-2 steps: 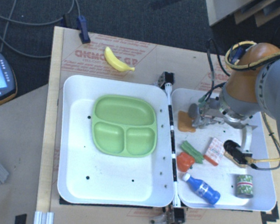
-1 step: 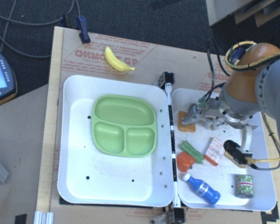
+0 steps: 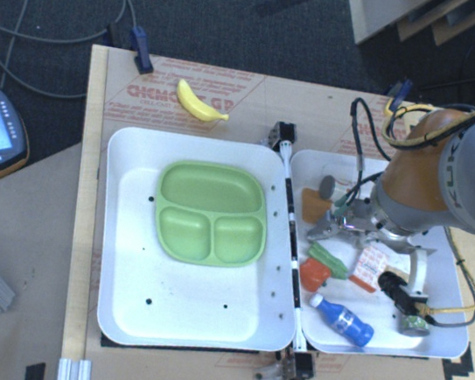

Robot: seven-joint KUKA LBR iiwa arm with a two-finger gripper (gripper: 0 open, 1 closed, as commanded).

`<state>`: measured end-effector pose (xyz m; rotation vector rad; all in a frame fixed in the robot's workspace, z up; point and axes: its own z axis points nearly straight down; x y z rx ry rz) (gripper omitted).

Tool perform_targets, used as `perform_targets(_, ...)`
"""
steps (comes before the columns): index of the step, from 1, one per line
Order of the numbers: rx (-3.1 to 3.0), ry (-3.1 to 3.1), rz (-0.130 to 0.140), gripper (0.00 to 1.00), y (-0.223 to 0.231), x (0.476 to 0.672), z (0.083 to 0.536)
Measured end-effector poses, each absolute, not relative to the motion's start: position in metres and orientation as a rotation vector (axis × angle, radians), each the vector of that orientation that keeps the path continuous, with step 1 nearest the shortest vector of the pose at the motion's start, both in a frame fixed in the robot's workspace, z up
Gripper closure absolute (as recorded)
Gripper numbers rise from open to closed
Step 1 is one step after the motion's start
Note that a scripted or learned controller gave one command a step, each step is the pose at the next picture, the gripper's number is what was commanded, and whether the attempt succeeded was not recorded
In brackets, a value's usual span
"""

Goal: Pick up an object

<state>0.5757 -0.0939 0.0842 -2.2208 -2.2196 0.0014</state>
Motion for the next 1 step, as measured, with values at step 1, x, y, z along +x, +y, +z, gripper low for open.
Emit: perform_targets(1,-2.221,-2.218,0.001,0.00,-0.1019,0.5183,0.0841)
